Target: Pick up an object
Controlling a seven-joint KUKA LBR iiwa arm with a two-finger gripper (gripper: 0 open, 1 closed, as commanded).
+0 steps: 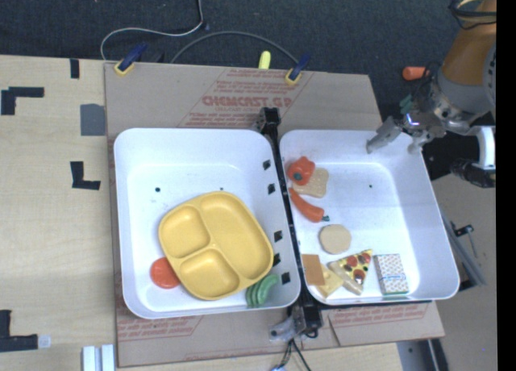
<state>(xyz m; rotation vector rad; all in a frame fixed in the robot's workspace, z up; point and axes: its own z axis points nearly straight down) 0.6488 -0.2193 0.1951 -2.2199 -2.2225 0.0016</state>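
Nearest me in the right bin [435, 236] I see a pizza slice [352, 267], then a round cookie [334, 239]. At its far rim my gripper [397, 135] hovers, fingers spread apart, gripping nothing.

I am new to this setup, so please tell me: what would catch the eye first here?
First, the yellow divided plate lying in the left bin, with a green item by its lower right edge. Next, the toy foods in the right bin, such as the pizza slice. The gripper hangs over that bin's upper right corner.
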